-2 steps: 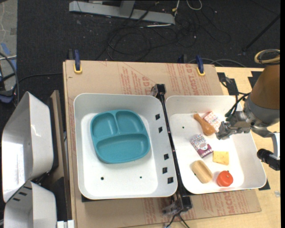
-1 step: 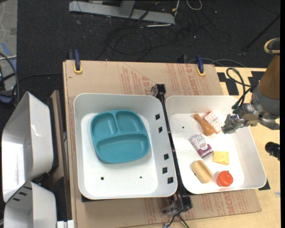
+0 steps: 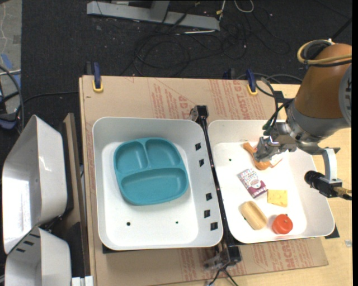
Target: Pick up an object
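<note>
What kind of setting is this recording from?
Likely a robotics lab bench: two white bins on a clamped board, loose cables on dark floor, and toy food such as a tomato and a teal divided plate.

A teal plastic divided plate (image 3: 150, 170) lies in the left shallow white bin (image 3: 106, 184), both bins resting on a brown cardboard-covered bench (image 3: 168, 92). Black cables (image 3: 168, 33) trail over the dark floor behind, beside a grey metal bar (image 3: 151, 14).
</note>
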Motion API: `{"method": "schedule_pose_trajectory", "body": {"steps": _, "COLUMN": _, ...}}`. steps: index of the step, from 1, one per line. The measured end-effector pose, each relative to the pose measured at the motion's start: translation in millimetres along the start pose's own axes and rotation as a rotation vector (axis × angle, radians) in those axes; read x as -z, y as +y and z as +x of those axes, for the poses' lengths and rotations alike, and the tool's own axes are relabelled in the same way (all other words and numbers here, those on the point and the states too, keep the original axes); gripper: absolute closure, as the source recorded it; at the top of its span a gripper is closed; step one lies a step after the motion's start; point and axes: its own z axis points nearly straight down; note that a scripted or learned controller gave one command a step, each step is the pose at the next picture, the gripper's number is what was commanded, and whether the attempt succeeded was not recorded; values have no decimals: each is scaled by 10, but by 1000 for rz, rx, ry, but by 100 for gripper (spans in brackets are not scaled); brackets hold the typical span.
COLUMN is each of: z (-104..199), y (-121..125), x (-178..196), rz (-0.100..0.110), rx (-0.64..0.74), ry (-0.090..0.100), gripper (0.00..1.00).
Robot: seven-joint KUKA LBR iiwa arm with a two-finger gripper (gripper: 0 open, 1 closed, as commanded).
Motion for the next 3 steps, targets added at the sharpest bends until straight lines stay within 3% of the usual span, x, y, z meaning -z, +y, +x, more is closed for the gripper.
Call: {"method": "schedule_pose_trajectory", "body": {"steps": 3, "z": 1557, "y": 471, "x": -127, "rz": 0, "rx": 0, "ry": 1, "gripper": 100}}
